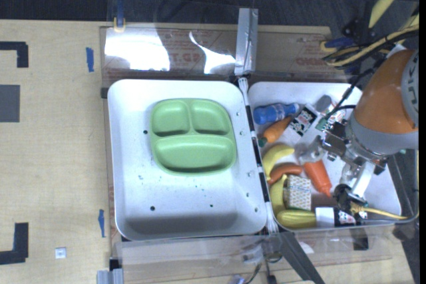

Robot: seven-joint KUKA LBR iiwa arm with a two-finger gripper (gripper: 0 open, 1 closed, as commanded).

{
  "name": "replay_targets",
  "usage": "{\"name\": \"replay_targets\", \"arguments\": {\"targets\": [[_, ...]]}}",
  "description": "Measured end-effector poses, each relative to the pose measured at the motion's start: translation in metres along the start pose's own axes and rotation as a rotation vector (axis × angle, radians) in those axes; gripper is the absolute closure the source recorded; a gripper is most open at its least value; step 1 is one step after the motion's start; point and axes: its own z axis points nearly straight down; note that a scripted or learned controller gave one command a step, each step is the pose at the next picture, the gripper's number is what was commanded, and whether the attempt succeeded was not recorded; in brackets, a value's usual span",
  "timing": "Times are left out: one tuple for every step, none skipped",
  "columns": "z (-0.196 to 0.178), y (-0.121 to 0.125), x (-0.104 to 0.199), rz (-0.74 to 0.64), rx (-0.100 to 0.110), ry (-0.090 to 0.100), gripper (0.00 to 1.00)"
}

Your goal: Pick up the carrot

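Where the shallow white plastic right-hand bin [386, 193] comes nearest you, a glossy yellow banana [296, 218] lies along its front wall, with a speckled tan block [298, 193] just behind it. Next back you find the smooth, tapered orange carrot [319, 173], lying mid-bin beside a curved red piece [286, 169] and a second yellow banana [276, 156]. Your grey arm [379, 133], orange-banded, reaches in from the right, bent low over the bin. Its gripper [310, 151] sits close by the carrot's far end; you cannot tell whether it is wide or narrow. Farther back lie another orange piece [275, 132] and a blue plastic bottle [276, 112]. The left-hand white bin [126, 143] holds a matte green divided plate [193, 135].
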Motion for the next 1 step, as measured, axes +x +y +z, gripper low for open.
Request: {"name": "replay_targets", "arguments": {"targets": [[0.0715,-0.0131,-0.0038,-0.073,-0.011,0.002,0.0]]}}
